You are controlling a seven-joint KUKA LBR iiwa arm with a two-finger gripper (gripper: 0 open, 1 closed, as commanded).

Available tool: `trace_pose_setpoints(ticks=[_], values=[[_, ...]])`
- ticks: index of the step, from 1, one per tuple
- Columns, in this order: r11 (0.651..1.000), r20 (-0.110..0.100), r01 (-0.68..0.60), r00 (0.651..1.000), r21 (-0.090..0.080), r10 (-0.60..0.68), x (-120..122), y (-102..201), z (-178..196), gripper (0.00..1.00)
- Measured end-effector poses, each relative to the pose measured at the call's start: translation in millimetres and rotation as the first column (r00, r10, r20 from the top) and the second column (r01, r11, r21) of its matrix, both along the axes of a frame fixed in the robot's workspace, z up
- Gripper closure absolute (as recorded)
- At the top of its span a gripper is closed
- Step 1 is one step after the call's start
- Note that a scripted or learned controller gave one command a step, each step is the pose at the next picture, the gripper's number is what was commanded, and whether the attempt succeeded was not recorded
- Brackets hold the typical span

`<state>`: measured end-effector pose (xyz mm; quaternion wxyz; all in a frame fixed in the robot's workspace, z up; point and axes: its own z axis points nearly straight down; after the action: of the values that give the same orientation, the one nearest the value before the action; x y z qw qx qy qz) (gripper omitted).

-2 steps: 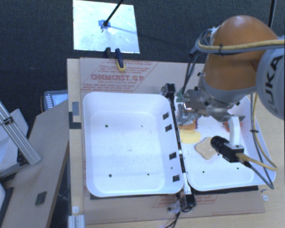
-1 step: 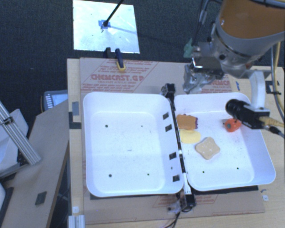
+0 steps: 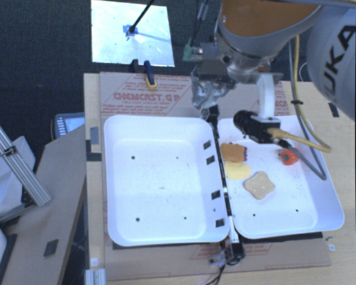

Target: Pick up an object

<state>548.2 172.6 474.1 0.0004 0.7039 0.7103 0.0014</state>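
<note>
tool [image 3: 210,106]: over bins' far divider, grip state unreadable | arm [image 3: 261,22]: cropped at top

The grey arm [image 3: 328,50] comes in from the upper right, its orange band [image 3: 261,16] showing broad at the top of the camera view. Below the band the wrist narrows to a metal housing, and the gripper [image 3: 207,106] hangs beneath it, pointing down, small and partly in shadow.
</note>
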Motion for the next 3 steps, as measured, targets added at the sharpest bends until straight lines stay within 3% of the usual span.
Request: trace_pose_setpoints(ticks=[1,2,3], values=[[1.0,-0.001,0.0,1.0,0.001,0.0,32.0,61.4,-14.7,1.0],[1.0,0.008,0.002,1.0,0.002,-0.002,52.2,61.9,65.9,1.0],[1.0,0.0,0.009,1.0,-0.001,-0.009,86.0,61.2,60.5,1.0]])
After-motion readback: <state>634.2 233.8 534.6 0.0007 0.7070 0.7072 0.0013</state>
